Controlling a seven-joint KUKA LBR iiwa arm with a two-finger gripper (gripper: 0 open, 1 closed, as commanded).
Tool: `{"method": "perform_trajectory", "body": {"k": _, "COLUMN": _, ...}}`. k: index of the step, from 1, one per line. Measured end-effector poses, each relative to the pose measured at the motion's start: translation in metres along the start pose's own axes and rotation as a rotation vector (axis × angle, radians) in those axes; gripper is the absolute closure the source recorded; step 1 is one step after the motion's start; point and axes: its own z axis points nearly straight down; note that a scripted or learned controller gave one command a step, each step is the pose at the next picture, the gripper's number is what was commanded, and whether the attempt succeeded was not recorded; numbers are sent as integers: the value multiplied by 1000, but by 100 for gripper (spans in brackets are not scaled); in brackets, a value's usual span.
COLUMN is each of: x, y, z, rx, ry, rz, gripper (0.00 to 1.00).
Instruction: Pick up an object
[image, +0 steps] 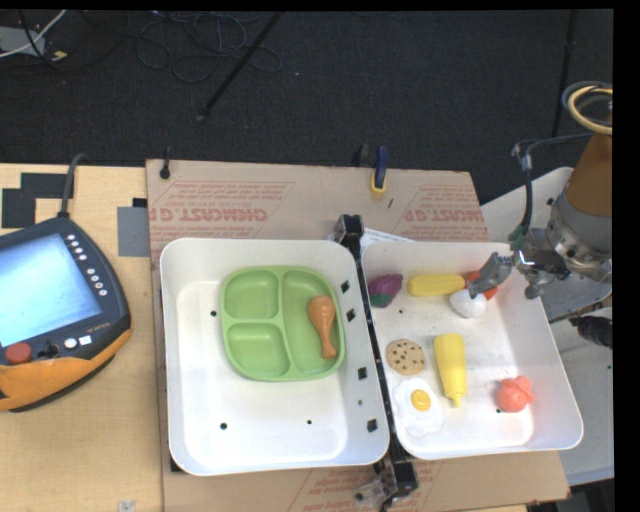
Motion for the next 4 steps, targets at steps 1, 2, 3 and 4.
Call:
{"method": "perform_trajectory", "body": {"k": 1, "x": 0, "y": 2, "z": -7, "rx": -13, "ry": -3, "rz": -2, "gripper": 0}}
{"method": "perform_trajectory", "body": {"k": 2, "x": 8, "y": 0, "z": 40, "rx": -8, "ry": -1, "rz": 1, "gripper": 0}}
{"method": "perform_trajectory", "body": {"k": 3, "x": 15, "y": -3, "z": 86, "rx": -7, "ry": -1, "rz": -1, "gripper": 0}}
{"method": "perform_trajectory", "body": {"k": 4, "x": 18, "y": -3, "z": 139, "rx": -9, "ry": -1, "rz": -3, "gripper": 0}}
